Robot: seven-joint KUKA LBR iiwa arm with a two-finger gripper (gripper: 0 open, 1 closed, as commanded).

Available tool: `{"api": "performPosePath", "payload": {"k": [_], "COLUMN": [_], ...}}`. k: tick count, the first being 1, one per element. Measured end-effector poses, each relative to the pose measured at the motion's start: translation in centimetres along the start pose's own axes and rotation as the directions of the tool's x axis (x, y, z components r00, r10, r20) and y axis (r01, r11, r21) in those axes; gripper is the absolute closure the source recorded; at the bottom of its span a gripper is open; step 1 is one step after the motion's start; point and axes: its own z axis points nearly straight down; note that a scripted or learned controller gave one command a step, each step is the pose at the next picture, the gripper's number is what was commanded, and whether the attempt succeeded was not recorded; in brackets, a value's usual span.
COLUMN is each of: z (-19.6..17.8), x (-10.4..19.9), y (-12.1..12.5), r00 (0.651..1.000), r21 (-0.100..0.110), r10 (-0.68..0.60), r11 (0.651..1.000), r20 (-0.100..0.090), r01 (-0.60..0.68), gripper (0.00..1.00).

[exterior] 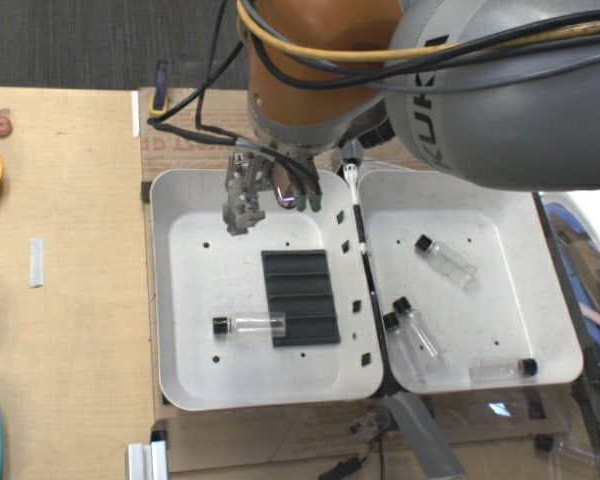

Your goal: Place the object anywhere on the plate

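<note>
Arm [460, 58] is closest to the lens: orange band and grey housing fill the top of the view, cables looped over it.

Gripper [242, 208] hangs below the wrist over the back-left part of the left bin [180, 368]. Nothing visible between its fingers. Fingers look close together, but the angle is poor, so I can't tell if they're parted or clamped.

Left bin contents:
- black ribbed plate [302, 296], lying flat about mid-bin, long side running front to back.
- 1 clear vial with a black cap [248, 325], lying on its side. Cap end points left on the bin floor; the other end touches or overlaps the plate's left front edge. Mostly off the plate.

Gripper is well apart from that vial, behind it and beyond the plate's back-left corner.

Right bin [540, 268] holds 3 more clear vials with black caps, all on their sides:
- back vial [443, 258], near bin centre, tilted diagonally.
- mid vial [412, 330], by the left wall, also diagonal.
- front vial [502, 370], at the front right, cap pointing right, hard to see against the white.

Bins sit side by side, touching along the shared rim. Wooden bench [70, 218] to the left carries a few small items at its edges, too cropped to identify.
</note>
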Motion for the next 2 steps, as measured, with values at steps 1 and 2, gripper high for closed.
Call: {"api": "performPosePath", "payload": {"k": [1, 2], "z": [-6.9, 0.6], "x": [-2.3, 5.3], "y": [-0.3, 0.8], "r00": [0.997, 0.959], "r21": [0.000, -0.001], "r10": [-0.076, -0.282], "r11": [0.997, 0.959], "r20": [0.001, -0.003], "r01": [0.076, 0.282], "gripper": [1.00, 1.00]}}
